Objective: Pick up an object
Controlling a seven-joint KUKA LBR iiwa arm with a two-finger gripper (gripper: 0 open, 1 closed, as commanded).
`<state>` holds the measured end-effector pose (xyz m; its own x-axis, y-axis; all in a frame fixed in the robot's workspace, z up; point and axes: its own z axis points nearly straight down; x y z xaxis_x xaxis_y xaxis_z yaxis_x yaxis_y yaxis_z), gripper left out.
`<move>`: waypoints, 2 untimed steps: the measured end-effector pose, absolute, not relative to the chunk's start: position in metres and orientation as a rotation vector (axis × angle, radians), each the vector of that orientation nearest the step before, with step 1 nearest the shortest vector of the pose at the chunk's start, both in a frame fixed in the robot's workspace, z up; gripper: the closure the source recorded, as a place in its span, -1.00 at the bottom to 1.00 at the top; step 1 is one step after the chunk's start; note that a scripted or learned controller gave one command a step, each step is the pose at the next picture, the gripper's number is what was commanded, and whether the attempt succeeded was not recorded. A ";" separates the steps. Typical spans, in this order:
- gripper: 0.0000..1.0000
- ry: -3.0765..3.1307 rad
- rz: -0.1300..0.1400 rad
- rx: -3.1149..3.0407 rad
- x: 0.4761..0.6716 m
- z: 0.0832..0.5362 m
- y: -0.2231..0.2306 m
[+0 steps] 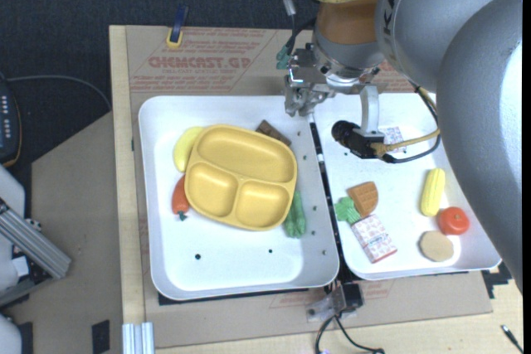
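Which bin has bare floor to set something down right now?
The left bin has bare floor along its near edge, in front of the yellow tray. The right bin has a bare patch mid-floor between the brown toy and the corn. Its near right corner is crowded.

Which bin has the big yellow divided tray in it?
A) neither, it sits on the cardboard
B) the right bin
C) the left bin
C: the yellow divided tray lies in the left bin, partly covering a few small things, while the right bin holds loose toy foods.
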<state>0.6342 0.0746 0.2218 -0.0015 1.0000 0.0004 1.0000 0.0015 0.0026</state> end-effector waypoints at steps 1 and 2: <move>1.00 2.220 0.004 2.220 0.634 0.235 0.070; 1.00 2.222 -0.005 2.224 0.630 0.214 0.065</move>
